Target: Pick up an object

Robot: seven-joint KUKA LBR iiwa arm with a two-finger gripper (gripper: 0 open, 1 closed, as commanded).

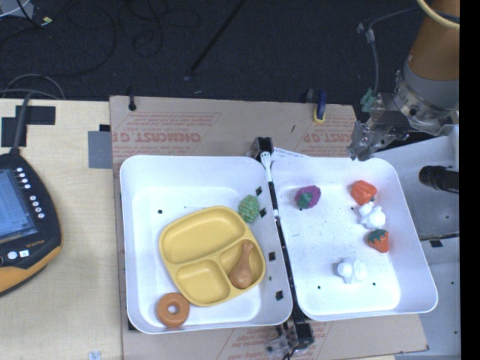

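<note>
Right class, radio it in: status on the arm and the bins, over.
Tool hovering above right bin's far rim, nothing seen in it. Nearest pick: red piece, just below it. White lump crowds that piece. Nothing else blocking.

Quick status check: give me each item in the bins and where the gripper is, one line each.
gripper: above right bin's far edge
yellow tray: flat in left bin
brown drumstick: in tray's compartment
donut: left bin floor, beside tray
green piece: at tray's far corner
purple piece: right bin floor, alone
</note>
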